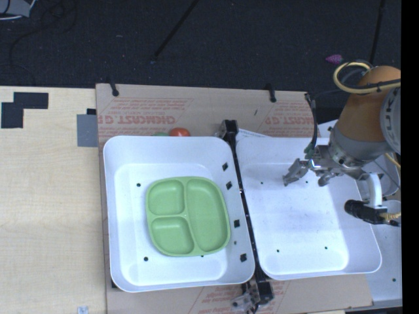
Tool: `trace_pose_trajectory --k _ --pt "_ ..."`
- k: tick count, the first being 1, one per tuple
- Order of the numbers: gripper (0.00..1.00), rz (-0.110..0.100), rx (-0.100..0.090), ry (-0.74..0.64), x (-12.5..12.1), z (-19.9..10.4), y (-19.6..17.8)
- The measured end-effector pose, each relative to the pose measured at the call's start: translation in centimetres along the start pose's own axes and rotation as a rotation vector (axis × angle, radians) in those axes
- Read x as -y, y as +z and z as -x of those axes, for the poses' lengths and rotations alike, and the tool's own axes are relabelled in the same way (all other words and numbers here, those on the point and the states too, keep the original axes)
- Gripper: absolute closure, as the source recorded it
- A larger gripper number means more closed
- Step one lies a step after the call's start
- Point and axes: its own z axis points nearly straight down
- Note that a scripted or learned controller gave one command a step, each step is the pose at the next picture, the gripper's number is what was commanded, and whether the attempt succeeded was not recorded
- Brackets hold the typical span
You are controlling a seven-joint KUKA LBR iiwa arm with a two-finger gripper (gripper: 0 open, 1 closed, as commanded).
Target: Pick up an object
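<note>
A light green divided plate [188, 215] lies flat in the left bin [124, 162], with three compartments facing up. My gripper [308, 177] hangs over the upper right part of the right bin [294, 241], far from the plate. Its two fingers [292, 174] are spread apart, so it is open, with nothing between them. The grey arm with its orange band [366, 110] comes in from the right above the bin's far corner.
A small red object [179, 133] sits just behind the left bin's far wall on the cardboard [196, 110]. A black divider with clips [239, 201] runs between the bins. A dark part [366, 210] juts over the right bin's right rim.
</note>
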Motion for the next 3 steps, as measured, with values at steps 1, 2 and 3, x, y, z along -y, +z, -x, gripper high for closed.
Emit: trace_pose_trajectory --k 1,2,3 --pt "0.00 -0.001 0.000 0.002 0.9 0.5 5.7" --pt "0.00 0.003 0.001 0.002 0.9 0.4 7.2" --pt "1.00 0.003 0.001 0.005 0.9 0.5 6.1"
